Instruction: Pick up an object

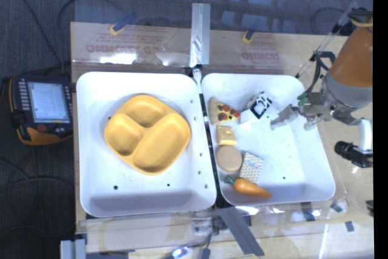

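The right bin point(315, 161) holds several toy foods along its left side: a pizza slice point(222, 110), a pale yellow cheese block point(226, 134), a round tan cookie point(229, 159), a checkered cracker point(251, 167) and an orange carrot point(248, 188). A small black and white object point(260, 105) lies near the bin's back. My gripper point(285, 117) hangs low over the middle of the right bin, just right of the black and white object and apart from the foods. Nothing is visibly held.
The left bin point(91, 148) carries a yellow three-part plate point(147, 132). A raised divider point(205, 130) separates the bins. The grey wrist with its orange band point(354, 60) stands over the right bin's right rim. A teach pendant point(42, 107) lies off the bench's left.
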### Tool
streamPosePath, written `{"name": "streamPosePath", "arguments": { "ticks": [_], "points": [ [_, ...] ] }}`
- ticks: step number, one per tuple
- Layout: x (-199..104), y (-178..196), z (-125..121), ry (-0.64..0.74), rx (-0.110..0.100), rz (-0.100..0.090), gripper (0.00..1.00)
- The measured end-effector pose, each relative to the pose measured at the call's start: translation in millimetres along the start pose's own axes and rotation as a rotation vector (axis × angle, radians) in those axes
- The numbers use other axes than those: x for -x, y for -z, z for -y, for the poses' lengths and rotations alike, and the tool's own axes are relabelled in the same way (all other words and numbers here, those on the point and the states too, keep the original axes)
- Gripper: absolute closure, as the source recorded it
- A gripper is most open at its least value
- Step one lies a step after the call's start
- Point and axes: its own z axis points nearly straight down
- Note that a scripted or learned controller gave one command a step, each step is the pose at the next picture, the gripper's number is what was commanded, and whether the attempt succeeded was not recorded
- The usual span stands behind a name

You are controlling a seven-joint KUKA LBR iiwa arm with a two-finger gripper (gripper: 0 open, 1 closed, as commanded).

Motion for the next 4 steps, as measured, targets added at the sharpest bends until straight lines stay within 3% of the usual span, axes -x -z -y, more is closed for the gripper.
{"name": "streamPosePath", "arguments": {
  "ticks": [1, 2, 3, 4],
  "points": [
    [-2.8, 6.3, -1.2, 0.005, -0.003, -0.005, 1.0],
    [-2.7, 6.2, -1.1, 0.004, -0.003, -0.005, 0.0],
    [-12.7, -32.0, -83.3, 0.071, -0.001, 0.004, 0.0],
    [-43.2, -95.7, -109.0, 0.15, 0.011, 0.014, 0.0]
  ]
}}
